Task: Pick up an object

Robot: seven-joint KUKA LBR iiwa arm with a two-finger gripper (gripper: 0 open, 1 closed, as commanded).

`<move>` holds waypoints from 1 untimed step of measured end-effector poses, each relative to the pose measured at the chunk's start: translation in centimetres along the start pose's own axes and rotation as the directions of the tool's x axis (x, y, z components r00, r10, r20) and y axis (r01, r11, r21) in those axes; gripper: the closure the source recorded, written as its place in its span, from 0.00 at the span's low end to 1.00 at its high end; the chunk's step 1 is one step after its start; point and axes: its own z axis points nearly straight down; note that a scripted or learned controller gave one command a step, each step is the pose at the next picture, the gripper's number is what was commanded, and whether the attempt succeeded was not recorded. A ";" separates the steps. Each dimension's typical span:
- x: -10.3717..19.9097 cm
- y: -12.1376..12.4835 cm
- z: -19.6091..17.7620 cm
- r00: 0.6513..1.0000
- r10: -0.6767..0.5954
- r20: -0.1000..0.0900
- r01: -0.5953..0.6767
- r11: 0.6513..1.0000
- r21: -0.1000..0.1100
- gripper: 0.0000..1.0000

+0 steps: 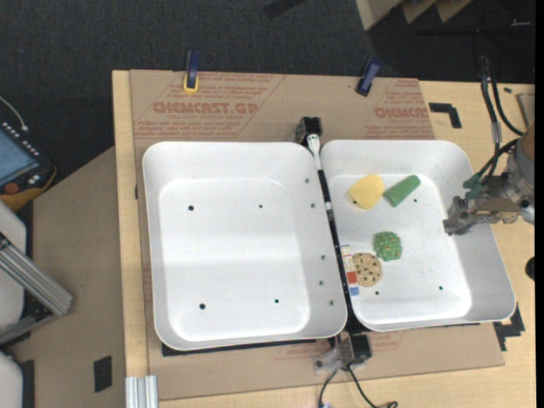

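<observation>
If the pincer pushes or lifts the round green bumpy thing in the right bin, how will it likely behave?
The green bumpy ball looks rounded, so a push would probably roll it, perhaps against the cookie-like disc beside it. Its knobbly surface may give the fingers some grip. It seems small and likely light, though material is unclear.

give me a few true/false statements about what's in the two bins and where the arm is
1. The yellow piece lies in the right bin. True.
2. The green block sits in the left bin. False: it lies in the right bin, just right of the yellow piece.
3. The round green object lies just above the cookie in the picture. True.
4. The gripper hangs over the left bin. False: it is at the right bin's right side.
5. The cookie lies at the right bin's far right wall. False: it is near the divider between the bins.
</observation>
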 end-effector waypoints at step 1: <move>7.7 4.1 -3.8 1.000 -0.021 -0.006 0.021 1.000 -0.007 1.00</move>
